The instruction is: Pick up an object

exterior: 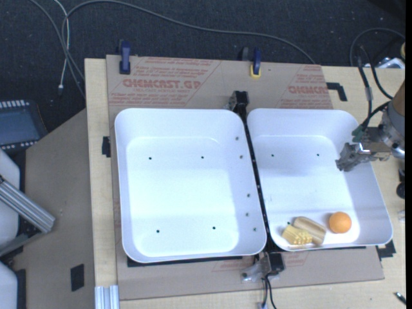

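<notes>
1. Dark carpet surrounds the bench; two shallow white plastic bins (187,124) sit side by side.
2. Nothing lifted yet: grey two-finger gripper (344,161) hovers over the right bin's far right rim, jaw spread impossible to tell.
3. Small round orange ball (340,222) lies well below it, near the front edge, beside a tan bread-like roll (310,225) and yellow corn-like piece (296,236).

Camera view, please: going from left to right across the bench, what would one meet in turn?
Left bin → right bin → corn cob → bread roll → orange → gripper at the right bin's right rim.
</notes>
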You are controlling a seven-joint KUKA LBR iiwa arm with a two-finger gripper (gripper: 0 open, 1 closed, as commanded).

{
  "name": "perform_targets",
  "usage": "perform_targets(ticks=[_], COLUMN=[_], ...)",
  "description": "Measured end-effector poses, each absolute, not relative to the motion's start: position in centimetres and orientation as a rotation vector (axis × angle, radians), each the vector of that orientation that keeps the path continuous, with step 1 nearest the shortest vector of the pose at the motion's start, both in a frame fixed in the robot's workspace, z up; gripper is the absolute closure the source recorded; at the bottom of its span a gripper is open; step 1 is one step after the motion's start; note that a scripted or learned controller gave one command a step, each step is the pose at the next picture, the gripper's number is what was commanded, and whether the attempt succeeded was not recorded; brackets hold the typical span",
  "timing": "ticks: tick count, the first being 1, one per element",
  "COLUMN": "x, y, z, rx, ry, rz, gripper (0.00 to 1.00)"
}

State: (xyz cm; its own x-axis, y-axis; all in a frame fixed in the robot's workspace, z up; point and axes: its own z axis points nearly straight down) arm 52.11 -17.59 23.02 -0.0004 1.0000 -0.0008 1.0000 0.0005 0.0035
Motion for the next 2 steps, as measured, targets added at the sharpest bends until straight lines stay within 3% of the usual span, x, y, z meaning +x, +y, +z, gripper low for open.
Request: perform_targets(ticks=[1, 2], x=[51.0, 51.7], y=[-11.9, -6.6], z=[23.3, 23.8], rx=[2.216, 2.216], ry=[2.227, 2.228], rz=[0.003, 0.003], gripper=[1.00, 1.00])
